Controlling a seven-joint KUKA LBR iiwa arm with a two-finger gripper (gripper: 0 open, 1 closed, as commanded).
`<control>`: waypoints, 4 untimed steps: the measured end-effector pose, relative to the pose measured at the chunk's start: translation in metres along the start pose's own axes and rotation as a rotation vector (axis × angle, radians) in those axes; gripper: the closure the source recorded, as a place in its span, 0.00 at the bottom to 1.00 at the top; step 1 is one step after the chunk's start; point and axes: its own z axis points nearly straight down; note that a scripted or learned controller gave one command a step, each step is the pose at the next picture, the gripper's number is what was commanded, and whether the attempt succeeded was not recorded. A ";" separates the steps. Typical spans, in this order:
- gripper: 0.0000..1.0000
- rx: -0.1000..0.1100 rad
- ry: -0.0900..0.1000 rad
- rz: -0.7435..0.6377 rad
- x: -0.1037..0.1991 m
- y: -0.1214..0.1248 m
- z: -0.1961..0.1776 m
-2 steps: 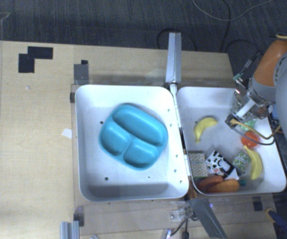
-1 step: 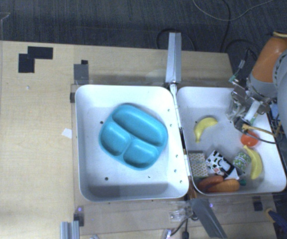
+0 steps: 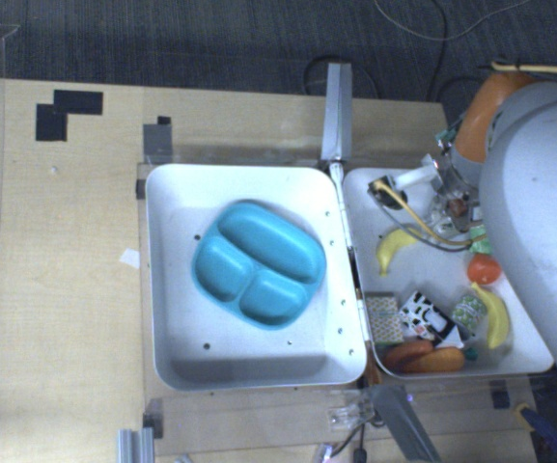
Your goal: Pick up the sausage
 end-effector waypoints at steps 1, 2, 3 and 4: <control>1.00 0.009 -0.004 -0.182 0.001 0.051 0.001; 1.00 0.001 0.000 -0.017 -0.014 0.012 0.000; 1.00 0.001 0.004 -0.022 -0.012 0.011 -0.012; 1.00 -0.001 0.000 -0.071 0.002 0.010 -0.115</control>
